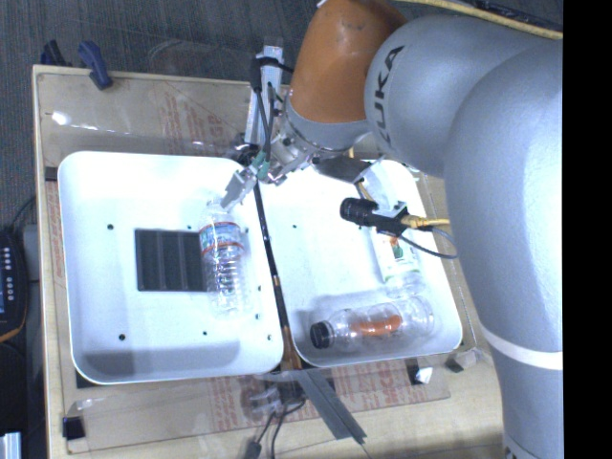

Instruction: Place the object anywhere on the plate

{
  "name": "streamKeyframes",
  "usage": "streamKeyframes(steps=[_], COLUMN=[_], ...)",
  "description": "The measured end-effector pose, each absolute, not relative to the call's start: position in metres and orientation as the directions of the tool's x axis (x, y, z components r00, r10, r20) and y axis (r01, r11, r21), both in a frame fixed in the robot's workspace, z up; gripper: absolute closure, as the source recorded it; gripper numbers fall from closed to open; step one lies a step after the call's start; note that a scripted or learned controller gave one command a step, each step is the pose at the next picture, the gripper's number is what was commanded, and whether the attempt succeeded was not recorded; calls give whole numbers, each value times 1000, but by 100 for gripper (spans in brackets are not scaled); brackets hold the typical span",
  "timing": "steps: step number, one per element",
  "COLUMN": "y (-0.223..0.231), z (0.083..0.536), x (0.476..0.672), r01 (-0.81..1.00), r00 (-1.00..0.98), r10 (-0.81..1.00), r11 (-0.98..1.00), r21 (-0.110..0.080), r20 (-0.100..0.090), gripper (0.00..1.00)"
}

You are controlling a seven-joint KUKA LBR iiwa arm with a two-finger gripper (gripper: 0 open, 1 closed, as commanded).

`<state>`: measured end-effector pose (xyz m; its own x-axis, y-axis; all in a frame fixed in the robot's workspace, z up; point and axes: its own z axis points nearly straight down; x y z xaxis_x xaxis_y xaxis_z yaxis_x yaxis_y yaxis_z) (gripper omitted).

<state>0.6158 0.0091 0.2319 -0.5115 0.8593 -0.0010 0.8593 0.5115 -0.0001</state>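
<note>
A clear plastic water bottle (225, 261) lies lengthwise in the left bin (96, 185). Its cap end points toward the bin's far side, and its left flank rests against the right edge of the dark ribbed plate (167, 259). The plate lies flat in the middle of that bin. My gripper (239, 187) hangs just past the bottle's cap end, near the wall between the two bins. I see nothing held in it.
In the right bin (316, 247) a clear bottle with a black cap and orange contents (368, 325) lies along the near wall. A white tube with green print (397, 256) lies by the right wall. A blue clamp (96, 65) grips the bench's far left corner.
</note>
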Motion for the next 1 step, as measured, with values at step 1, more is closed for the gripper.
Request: streamKeyframes(steps=[1], y=[-49], z=[191], x=[608], r01=[914], r00=[-405], r10=[915], r11=[405], r21=[-4], r20=[1], gripper=[0])
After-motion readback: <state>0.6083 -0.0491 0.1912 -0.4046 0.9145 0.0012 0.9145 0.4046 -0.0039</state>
